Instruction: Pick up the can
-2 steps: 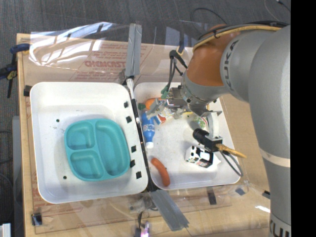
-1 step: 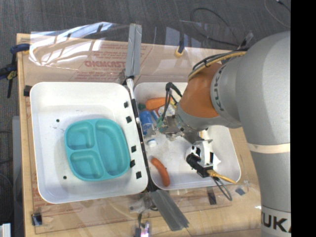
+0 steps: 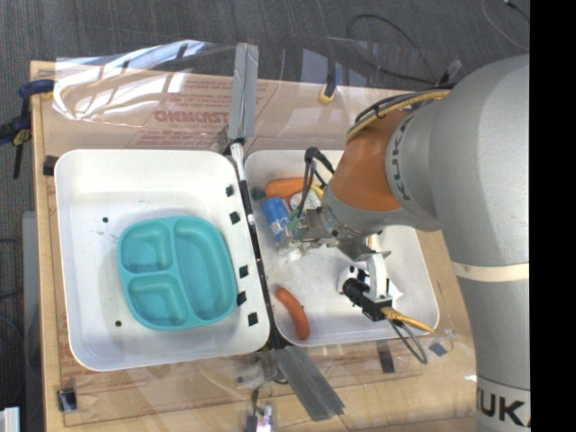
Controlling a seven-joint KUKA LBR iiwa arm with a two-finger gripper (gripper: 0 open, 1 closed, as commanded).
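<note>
A blue can [image 3: 274,214] lies on its side in the right bin [image 3: 414,268], close to that bin's left wall. My gripper [image 3: 300,232] hangs right beside the can, at its right and lower end, touching or nearly touching it. The grey arm with its orange band [image 3: 364,174] comes in from the right and hides the middle of the bin. Whether the can is in the gripper's grasp cannot be made out.
An orange carrot [image 3: 286,187] lies just behind the can. A reddish sausage [image 3: 293,312] lies near the right bin's front left corner. A teal divided plate [image 3: 175,273] sits in the left bin [image 3: 81,196]. Black cables [image 3: 409,327] trail at the right bin's front right.
</note>
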